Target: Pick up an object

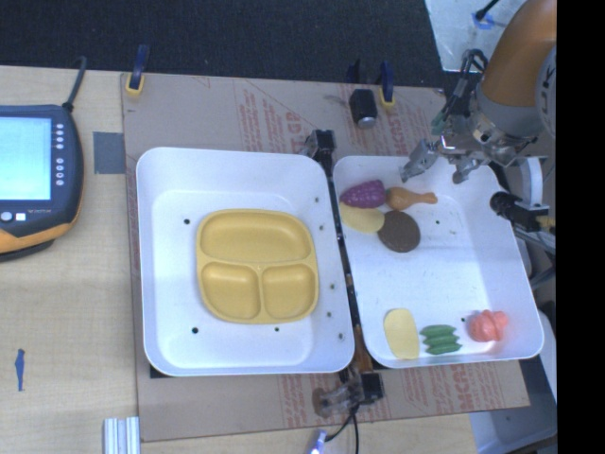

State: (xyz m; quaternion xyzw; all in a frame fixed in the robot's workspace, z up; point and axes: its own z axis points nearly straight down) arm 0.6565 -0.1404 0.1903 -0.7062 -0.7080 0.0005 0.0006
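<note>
Left bin [151,253]: yellow divided plate [257,264]. Right bin [515,272]: purple toy [363,195], yellow piece [361,218], drumstick [412,197], brown disc [400,232]; yellow slab [401,333], green pod [439,339], pink toy [487,325]. Gripper [440,165]: above far edge, fingers spread, holding nothing.

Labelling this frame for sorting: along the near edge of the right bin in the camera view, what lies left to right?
Pale yellow piece → green pea pod → pink-orange piece.
</note>
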